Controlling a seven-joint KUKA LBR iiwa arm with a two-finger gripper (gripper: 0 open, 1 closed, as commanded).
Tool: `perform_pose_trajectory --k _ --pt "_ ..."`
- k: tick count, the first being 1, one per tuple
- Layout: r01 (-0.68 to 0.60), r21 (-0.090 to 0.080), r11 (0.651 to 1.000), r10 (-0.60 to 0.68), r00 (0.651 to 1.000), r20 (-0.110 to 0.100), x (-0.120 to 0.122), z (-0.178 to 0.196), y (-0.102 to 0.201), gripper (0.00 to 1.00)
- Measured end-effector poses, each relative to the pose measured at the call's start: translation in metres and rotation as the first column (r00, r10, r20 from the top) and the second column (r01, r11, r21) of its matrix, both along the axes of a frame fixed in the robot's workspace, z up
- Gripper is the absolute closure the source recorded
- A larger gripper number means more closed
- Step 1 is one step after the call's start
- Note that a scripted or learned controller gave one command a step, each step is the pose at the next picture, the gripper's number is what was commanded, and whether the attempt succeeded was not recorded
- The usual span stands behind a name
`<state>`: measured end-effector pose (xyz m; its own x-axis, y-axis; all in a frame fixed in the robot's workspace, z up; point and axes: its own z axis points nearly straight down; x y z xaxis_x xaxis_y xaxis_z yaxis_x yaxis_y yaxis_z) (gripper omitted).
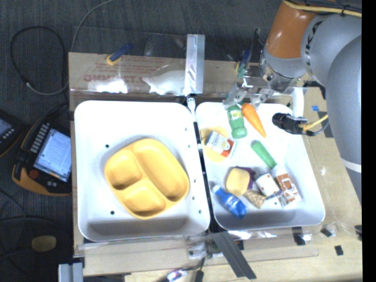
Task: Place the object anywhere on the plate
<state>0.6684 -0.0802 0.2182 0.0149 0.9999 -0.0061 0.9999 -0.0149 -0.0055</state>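
Camera view: glossy yellow three-compartment plate (pixel 147 176); tapered orange carrot (pixel 254 118) beside gripper (pixel 242 94).

Yellow plate (pixel 147 176) with 3 sections in the white left bin (pixel 88 116). In the white right bin (pixel 305 157): orange carrot (pixel 254 117), green bottle (pixel 237 122), green tube (pixel 264 154), blue bottle (pixel 230 201), red-and-white carton (pixel 288 188). Grey arm (pixel 343 46) with an orange band (pixel 288 22).
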Motion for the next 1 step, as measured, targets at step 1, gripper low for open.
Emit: perform_pose_trajectory --k 1 --pt "-0.168 0.007 0.986 0.168 0.986 0.000 -0.0203 -0.0201 0.0723 1.00"
